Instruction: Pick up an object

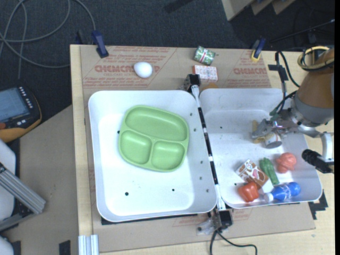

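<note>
My gripper (264,133) hangs low over the middle of the right bin (234,108), reaching in from the right below the orange wrist band. Nothing shows between its fingers. Below it, in the bin's near right part, lie several small objects: a salmon-coloured ball (286,161), a green stick-shaped piece (268,171), a red-and-white wrapped piece (248,170), a red-orange piece (248,191) and a blue-and-white bottle-like toy (283,192). The gripper stands apart from all of them, a little above and to the left of the salmon ball.
The left bin (101,158) holds a green three-compartment plate (153,137). On the cardboard behind the bins lie a white egg-like ball (143,69), a small green can (204,54) and a red-and-white packet (205,73). Blue clamps (99,43) grip the board's far edge.
</note>
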Robot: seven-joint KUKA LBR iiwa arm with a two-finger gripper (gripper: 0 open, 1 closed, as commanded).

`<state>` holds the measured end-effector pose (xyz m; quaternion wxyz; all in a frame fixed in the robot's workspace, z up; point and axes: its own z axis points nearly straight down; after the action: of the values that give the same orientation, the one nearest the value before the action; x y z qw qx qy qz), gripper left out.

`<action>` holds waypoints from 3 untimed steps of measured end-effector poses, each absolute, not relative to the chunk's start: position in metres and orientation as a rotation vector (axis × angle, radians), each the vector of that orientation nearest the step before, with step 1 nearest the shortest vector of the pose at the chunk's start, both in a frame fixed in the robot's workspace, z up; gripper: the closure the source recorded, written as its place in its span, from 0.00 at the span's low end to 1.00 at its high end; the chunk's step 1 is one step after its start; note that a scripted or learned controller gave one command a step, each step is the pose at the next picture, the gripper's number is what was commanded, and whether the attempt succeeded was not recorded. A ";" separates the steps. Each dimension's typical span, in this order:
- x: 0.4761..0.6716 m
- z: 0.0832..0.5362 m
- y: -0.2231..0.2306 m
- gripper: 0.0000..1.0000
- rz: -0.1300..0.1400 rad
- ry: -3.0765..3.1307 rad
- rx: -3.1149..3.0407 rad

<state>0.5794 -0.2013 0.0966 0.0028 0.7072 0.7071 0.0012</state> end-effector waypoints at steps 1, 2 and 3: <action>0.622 0.086 -0.157 1.00 0.003 2.222 2.219; 0.634 0.186 -0.039 1.00 0.005 2.224 2.218; 0.633 0.185 -0.041 0.00 0.000 2.223 2.220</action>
<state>0.6327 -0.0408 0.1847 0.0001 0.7067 0.7075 0.0001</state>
